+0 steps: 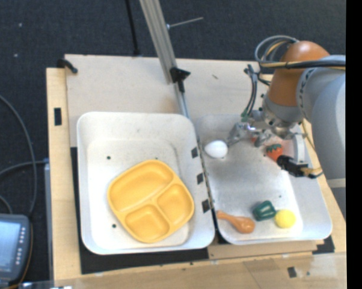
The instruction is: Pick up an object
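A: What does the bench look like?

B: A pale wooden bench (127,86) stands on dark carpet and bears two shallow white bins side by side. A slanted aluminium rail (160,32) crosses the top of the view and comes down to the seam between the bins.

A: What lies in the left white bin (94,131)?

B: A yellow plastic tray with three compartments (150,200), lying flat toward the near side.

A: And the right white bin (253,179)?

B: A small white egg-shaped object (216,149) sits near the bin's left wall, toward the far side. Along the near edge lie a tan wooden-looking spoon-shaped piece (236,221), a small dark green block (264,210) and a yellow ball (284,219), the green block just beside the ball.

A: Where is the arm?

B: The grey arm with the orange band (298,80) reaches in from the right over the far part of the right bin. Its gripper (250,131) hangs just to the right of the white egg-shaped object, apart from it. Something small and red-orange (273,151) shows under the wrist.

A: Is the gripper holding anything?

B: I cannot tell how wide it is, and nothing is visibly in its grasp.
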`<state>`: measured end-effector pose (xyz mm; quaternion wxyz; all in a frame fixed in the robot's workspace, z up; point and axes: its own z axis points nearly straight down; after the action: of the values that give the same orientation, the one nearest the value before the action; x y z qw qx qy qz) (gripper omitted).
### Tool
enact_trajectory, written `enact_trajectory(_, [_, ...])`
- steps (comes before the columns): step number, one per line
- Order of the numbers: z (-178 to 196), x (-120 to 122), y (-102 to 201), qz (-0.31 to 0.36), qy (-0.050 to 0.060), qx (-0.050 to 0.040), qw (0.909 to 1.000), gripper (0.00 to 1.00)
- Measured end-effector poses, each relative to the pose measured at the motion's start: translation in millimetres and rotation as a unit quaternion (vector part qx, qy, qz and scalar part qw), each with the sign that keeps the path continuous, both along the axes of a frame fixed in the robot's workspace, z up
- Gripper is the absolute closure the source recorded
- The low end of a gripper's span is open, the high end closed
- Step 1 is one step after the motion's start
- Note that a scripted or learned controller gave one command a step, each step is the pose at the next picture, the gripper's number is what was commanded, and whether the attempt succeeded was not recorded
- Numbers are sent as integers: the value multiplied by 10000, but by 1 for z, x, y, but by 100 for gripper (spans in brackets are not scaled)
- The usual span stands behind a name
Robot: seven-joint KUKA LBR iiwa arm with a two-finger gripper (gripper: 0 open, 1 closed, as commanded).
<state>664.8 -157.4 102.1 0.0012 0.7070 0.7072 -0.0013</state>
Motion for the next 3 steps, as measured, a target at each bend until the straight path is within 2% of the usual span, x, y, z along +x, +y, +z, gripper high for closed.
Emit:
enact_trajectory(1, [12,1,-1,7,-13,-7,10000,100])
enact_trajectory(2, [62,-4,-7,-1,-34,10,10000,100])
enact_trajectory(3, [116,-2,2,18,-39,11,10000,100])
